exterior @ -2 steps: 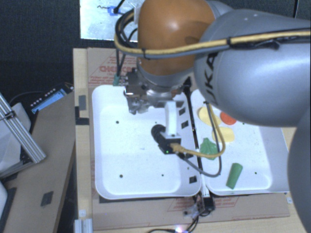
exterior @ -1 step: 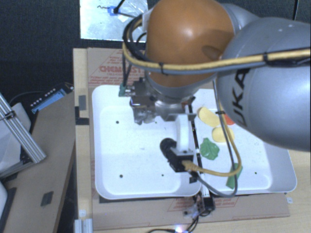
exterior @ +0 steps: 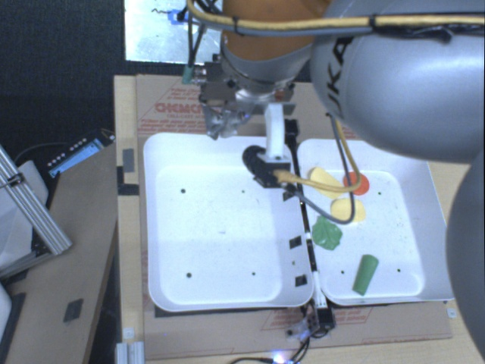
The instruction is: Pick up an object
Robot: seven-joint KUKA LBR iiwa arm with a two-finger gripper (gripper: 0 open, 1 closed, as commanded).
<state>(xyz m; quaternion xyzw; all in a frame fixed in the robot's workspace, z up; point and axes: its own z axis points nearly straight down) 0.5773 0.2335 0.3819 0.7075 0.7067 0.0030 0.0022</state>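
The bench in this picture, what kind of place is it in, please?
Probably a robotics lab, set up for grasping trials. A KUKA arm reaches over two white bins, the right one holding small toy-like objects such as a green cylinder, with aluminium framing alongside.

The floor of the left bin (exterior: 220, 233) is left open across its whole width, so free passage is offered there from above. The right bin (exterior: 405, 233) is crowded toward its left half by a green cylinder (exterior: 365, 274), a green lump (exterior: 327, 234), two yellow pieces (exterior: 324, 178) and an orange-red disc (exterior: 358, 183). The back of both bins is overhung by the arm (exterior: 364, 44), and a cable (exterior: 322, 192) is draped over the divide
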